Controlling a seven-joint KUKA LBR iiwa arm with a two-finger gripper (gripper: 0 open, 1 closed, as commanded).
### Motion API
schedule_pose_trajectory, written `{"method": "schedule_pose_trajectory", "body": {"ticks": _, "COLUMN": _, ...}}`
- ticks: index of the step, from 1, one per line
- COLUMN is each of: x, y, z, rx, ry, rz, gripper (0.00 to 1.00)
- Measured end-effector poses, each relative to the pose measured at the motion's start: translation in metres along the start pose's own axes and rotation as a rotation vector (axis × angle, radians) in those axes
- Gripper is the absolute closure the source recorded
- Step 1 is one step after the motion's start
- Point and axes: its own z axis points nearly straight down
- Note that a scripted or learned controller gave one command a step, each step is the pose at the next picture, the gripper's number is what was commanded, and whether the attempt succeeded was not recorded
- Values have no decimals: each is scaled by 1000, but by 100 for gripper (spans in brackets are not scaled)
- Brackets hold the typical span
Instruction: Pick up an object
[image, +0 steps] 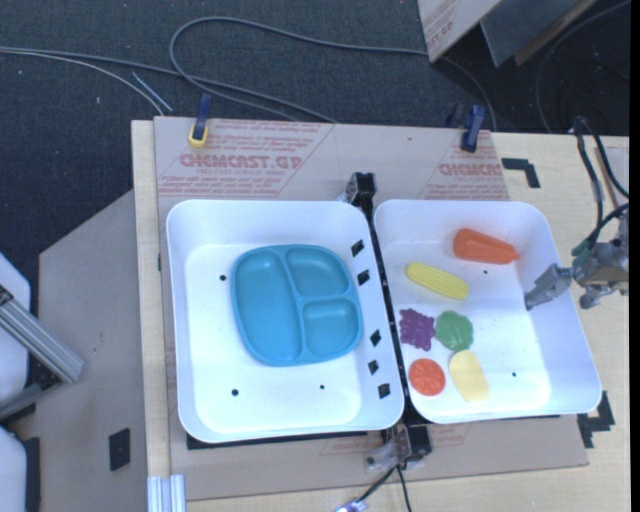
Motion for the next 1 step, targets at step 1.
{"method": "schedule_pose_trajectory", "body": {"ticks": 1, "x": 0, "y": 3, "z": -5, "rx": -11, "ry": -3, "rz": -3, "gripper": 0}}
